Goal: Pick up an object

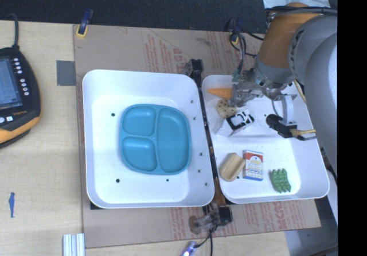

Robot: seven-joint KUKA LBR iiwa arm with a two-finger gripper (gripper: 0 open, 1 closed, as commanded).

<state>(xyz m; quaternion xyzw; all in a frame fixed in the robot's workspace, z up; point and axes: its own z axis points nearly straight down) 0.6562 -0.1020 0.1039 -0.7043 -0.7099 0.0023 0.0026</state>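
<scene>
My gripper [238, 94] is low over the back left part of the right bin [304, 192]. It sits just right of an orange carrot-shaped piece [219, 92]. A speckled beige piece [223, 108] and a small black and white thing [239, 120] lie just in front of it. Nothing shows between the fingers. Toward the bin's front lie a tan wooden cylinder [230, 167], a small red and white box [253, 165] and a green studded block [280, 180].
The left bin [97, 134] holds a blue divided plate [155, 138]. A teach pendant [16, 91] rests on the bench at far left. The grey arm with its orange band [281, 37] comes in over the right bin's back right corner.
</scene>
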